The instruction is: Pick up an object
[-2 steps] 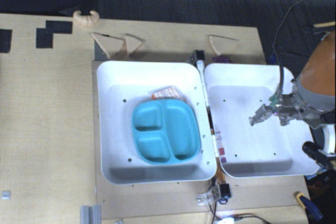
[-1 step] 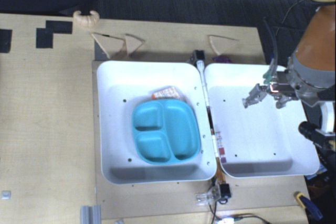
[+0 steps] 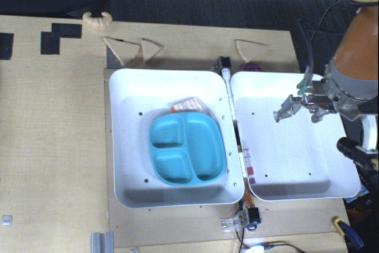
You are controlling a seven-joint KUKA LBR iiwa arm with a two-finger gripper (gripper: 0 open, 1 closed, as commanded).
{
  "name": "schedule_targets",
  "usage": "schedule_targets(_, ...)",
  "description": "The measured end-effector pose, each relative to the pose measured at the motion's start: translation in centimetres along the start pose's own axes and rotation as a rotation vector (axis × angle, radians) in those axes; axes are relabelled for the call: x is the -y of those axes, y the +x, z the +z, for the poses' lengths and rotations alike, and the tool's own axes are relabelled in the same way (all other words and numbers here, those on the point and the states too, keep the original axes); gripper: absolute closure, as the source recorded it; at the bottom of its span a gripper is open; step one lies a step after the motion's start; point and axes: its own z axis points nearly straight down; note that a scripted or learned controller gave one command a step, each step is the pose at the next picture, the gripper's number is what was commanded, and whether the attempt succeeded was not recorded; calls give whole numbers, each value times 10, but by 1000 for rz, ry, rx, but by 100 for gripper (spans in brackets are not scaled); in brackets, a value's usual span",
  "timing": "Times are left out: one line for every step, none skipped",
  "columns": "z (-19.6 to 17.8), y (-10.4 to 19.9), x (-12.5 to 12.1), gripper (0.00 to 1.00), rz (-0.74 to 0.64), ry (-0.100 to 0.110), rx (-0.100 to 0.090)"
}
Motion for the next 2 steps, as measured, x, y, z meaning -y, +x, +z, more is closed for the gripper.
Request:
schedule_targets(152, -10, 21, 0, 2, 6, -1)
schedule_targets(188, -11, 33, 0, 3, -5, 1)
